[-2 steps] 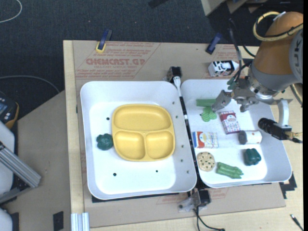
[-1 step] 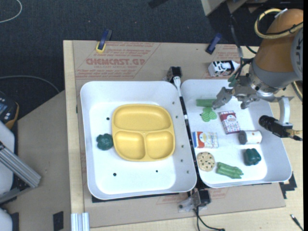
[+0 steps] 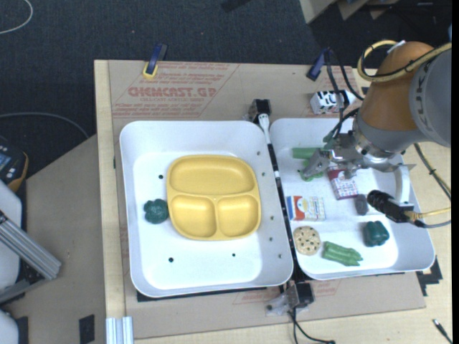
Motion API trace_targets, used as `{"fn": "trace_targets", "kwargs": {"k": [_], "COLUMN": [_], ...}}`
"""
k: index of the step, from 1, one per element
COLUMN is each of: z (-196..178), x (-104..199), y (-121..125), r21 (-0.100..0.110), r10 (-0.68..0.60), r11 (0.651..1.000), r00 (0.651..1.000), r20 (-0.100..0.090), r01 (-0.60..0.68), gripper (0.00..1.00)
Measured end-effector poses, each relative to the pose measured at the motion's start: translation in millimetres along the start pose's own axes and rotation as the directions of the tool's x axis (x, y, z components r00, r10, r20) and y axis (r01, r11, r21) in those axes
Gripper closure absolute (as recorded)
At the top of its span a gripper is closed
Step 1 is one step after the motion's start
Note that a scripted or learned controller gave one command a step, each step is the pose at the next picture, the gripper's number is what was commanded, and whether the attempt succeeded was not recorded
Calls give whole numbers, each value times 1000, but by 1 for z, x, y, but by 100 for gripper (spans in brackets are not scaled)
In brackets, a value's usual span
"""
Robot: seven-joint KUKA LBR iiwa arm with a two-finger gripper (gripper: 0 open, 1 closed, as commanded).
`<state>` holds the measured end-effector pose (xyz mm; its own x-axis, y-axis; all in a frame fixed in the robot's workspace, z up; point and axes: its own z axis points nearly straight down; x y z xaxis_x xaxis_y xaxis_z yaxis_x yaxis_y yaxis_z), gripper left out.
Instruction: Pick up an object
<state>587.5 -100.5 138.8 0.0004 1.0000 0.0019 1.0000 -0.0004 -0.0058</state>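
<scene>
A small card with a red-and-white check pattern (image 3: 344,187) lies flat on the floor of the right-hand shallow white bin (image 3: 414,253), just below the end effector (image 3: 337,165) of the grey arm with its orange band (image 3: 391,95), which reaches in from the right and hangs low over the bin's upper middle. Whether the end effector is spread or closed cannot be told from this angle, and nothing can be seen held in it. A green bean-like piece (image 3: 303,152) lies just to its left, with a greyish piece (image 3: 312,168) below that. Lower in the same bin sit a flat white packet with red and blue print (image 3: 305,207), a round brown chocolate-chip cookie (image 3: 307,240), a bumpy green pea pod (image 3: 341,254), a dark teal chunk (image 3: 374,233) and a small grey block (image 3: 361,205). The left-hand shallow white bin (image 3: 143,149) holds a yellow plastic divided plate (image 3: 213,196) at its centre and a dark green broccoli-like toy (image 3: 155,210) just beside the plate's left edge. Both bins rest side by side on the brown table (image 3: 115,99).
</scene>
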Motion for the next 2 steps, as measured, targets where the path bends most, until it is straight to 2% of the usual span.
{"fn": "trace_targets", "kwargs": {"k": [1,2], "z": [50,37], "x": [0,0], "y": [1,3], "r21": [-7,-12], "r10": [-1,1], "r11": [1000,1000], "r00": [1000,1000], "r20": [3,4], "r01": [1,-1], "gripper": [0,100]}}
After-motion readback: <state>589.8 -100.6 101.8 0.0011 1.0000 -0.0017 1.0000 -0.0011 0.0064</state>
